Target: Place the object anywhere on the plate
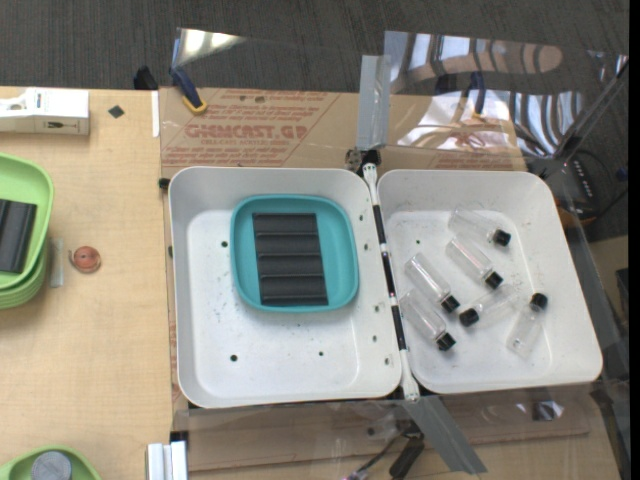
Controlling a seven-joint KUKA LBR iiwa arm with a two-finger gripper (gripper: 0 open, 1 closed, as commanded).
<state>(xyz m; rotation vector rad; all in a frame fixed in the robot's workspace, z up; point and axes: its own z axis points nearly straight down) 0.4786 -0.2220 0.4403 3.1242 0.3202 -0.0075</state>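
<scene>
Clear black-capped tubes (pixel 470 268) lie scattered in the right bin (pixel 570 268), long axes mostly slanting toward the lower right, well apart from the teal plate (pixel 345 258) in the left bin (pixel 200 348) across the divide; pincer state: cannot tell.

Robotics lab or test workshop, seen from above. Pale wooden table (pixel 90 368) carrying two shallow white bins (pixel 200 368) side by side, taped over flattened printed cardboard (pixel 250 128). Clear plastic vials (pixel 430 280) with black caps scattered in the right bin. Dark grey office carpet (pixel 300 8) behind, loose cables (pixel 590 168) at right.
</scene>
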